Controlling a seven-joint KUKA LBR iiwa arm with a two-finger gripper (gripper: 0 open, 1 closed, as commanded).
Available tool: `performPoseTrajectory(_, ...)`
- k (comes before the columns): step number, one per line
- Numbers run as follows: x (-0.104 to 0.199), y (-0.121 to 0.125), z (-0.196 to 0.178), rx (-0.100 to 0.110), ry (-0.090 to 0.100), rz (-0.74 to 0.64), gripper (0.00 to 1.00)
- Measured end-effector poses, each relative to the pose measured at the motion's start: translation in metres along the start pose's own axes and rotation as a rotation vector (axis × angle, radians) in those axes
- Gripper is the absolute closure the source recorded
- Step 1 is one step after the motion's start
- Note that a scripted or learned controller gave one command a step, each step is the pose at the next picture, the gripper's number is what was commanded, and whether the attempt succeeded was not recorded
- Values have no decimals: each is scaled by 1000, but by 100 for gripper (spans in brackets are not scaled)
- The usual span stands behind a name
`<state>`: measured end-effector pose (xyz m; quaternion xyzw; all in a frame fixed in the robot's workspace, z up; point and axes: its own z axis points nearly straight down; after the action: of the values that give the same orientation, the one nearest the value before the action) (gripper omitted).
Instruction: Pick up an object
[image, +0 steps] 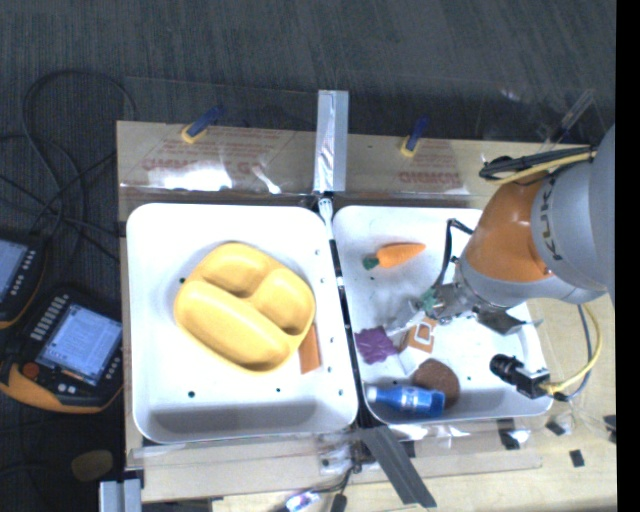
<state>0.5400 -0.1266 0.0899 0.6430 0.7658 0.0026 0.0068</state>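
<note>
The right bin (352, 228) holds an orange carrot (397, 254) at the back, a purple lump (375, 345) at the left, and a brown round object (436, 380) and a blue bottle (405, 400) at the front. A small orange-and-white piece (420, 337) lies in the middle. My gripper (432, 305) reaches down from the right into the middle of this bin, just above that small piece and right of the purple lump. The wrist hides the fingers.
The left bin (160, 400) is mostly taken up by a big yellow bread-like object (245, 305), with a flat orange piece (310, 350) against its right side. The grey arm with its orange band (510, 240) covers the right bin's right side. Cables lie at the bench's right edge.
</note>
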Motion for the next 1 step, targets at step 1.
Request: performPoseTrajectory(1,0,1,-9,-2,2,0,100)
